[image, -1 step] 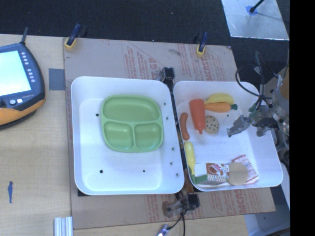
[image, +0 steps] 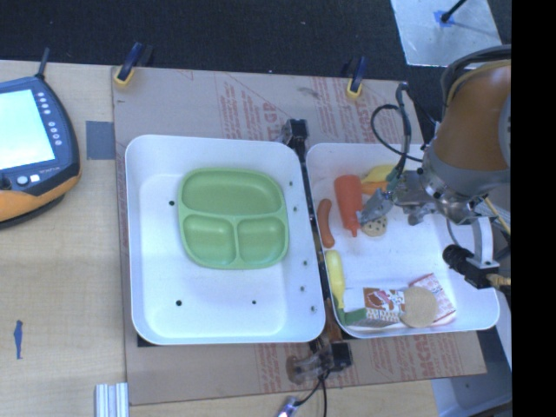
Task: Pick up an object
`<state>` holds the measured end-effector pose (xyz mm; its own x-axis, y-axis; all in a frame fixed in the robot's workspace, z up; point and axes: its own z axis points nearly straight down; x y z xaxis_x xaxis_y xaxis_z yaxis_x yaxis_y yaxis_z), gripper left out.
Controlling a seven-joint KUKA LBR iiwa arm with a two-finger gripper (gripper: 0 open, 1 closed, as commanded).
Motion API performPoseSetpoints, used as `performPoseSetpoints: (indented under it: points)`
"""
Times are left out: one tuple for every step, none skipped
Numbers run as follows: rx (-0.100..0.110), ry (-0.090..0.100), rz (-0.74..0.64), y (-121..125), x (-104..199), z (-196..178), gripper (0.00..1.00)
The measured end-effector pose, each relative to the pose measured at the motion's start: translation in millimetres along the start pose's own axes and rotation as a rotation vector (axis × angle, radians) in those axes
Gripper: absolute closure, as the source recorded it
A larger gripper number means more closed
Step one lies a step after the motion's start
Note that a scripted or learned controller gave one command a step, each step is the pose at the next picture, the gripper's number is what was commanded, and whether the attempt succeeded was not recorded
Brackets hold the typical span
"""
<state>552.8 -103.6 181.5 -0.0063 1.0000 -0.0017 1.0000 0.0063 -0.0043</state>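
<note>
The arm (image: 473, 115) comes in from the right edge of the frame, its orange band showing above the grey wrist, and reaches over the right bin (image: 460, 259). Its gripper (image: 379, 208) sits low in the upper middle of that bin; whether it is released or clenched on anything cannot be told from this slant.

Just below the gripper tip, touching or almost touching it, lies a small round cookie (image: 374, 227). Just to the left of the gripper stands out an orange carrot (image: 349, 200), lying lengthwise up and down the frame. Further left, near the bin's left wall, is a thin sausage (image: 326, 222). Above the gripper, partly hidden by it, is a yellow piece (image: 376, 176) too covered to name.

Along the lower left wall of the right bin lies a yellow corn cob (image: 334, 274). In the lower part of that bin, well apart from the gripper, a snack packet (image: 391, 305) lies flat with a tan round disc (image: 420, 306) on top of it.

The left bin (image: 152, 259) holds a green divided plate (image: 234, 217). A tablet-like controller (image: 30, 146) lies at the far left of the frame.
</note>
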Motion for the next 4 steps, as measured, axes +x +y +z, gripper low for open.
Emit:
performPoseSetpoints:
  points:
    - [0.0,0.0,0.001,42,6,78,0.0]
    - [0.0,0.002,0.003,98,-9,89,0.0]
    - [-0.002,0.002,0.003,99,-4,89,0.0]
    - [0.0,0.003,0.005,94,-4,89,0.0]
